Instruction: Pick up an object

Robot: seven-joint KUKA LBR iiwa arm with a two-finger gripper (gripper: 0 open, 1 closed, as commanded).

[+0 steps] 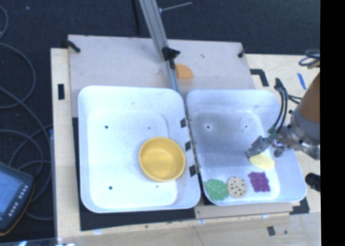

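A dark floor with loose cables frames the scene, and a pale wooden desk (226,229) fills the middle of the frame under a tan board. Two shallow white bins sit side by side on it. The left bin (108,110) holds a yellow bowl (161,158), upright, in its lower right part, near the wall shared with the other bin. The right bin (226,110) carries a row of small things along its lower edge: a green piece (216,189) at the lower left, a round cookie (236,186) just beside it, and a purple piece (260,181) to the right of that.

Above the purple piece, at the right side of the right bin, lies a pale yellow object (262,161). The grey arm (307,126) enters from the right edge of the frame, its orange band showing near that edge, and the tool (264,149) sits low over the bin, right at the upper edge of the pale yellow object. Whether it touches that object cannot be told, nor whether the tool is spread or pressed together, since its tips are blurred and small.

A slanted metal bar (153,18) runs from the top of the frame down to the bins' shared wall, with a small orange thing (184,72) beside it on the board. A screen (12,196) shows at the lower left.
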